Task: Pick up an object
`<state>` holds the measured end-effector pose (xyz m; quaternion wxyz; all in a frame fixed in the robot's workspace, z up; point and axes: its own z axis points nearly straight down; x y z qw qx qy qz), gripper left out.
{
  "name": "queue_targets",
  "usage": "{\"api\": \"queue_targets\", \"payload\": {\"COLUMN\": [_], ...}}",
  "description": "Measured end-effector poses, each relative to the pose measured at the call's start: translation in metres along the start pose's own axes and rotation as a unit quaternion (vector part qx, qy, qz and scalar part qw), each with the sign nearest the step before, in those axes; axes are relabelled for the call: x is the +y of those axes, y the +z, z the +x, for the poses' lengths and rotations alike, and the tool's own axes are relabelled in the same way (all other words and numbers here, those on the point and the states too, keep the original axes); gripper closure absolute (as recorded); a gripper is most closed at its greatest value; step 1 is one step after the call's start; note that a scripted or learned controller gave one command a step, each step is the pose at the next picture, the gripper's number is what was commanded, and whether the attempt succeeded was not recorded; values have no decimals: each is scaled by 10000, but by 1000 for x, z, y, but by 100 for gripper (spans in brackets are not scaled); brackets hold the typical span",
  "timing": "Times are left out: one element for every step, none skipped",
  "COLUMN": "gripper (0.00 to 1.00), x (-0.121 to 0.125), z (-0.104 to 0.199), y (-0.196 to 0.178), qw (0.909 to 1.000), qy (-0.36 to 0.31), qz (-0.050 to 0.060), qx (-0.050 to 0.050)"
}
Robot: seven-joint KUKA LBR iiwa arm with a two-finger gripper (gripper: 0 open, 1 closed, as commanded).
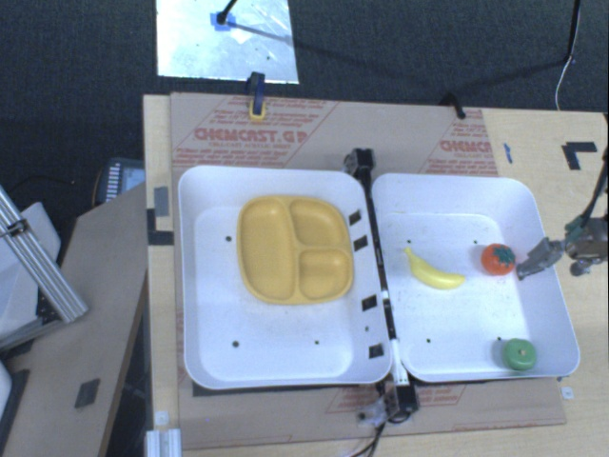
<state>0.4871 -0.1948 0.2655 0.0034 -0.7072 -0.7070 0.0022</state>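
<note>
In the right bin [457,193] lie a yellow banana [434,272] near the middle, a red tomato with a green top [497,259] to its right, and a round green fruit [519,353] in the near right corner. My gripper [533,261] reaches in over the bin's right side. Its tip is just right of the tomato, close to it or touching it. I see nothing held in it.
The left bin [209,350] holds a yellow divided plate [290,250]. A black divider strip [374,255] runs between the two bins. Both bins rest on a cardboard sheet [285,133] on the bench.
</note>
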Motion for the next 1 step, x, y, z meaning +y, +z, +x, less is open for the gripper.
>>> {"api": "queue_targets", "payload": {"gripper": [0], "x": [2], "z": [1], "y": [-5], "qw": [10000], "qy": [-18], "qz": [-48], "qx": [-13]}}
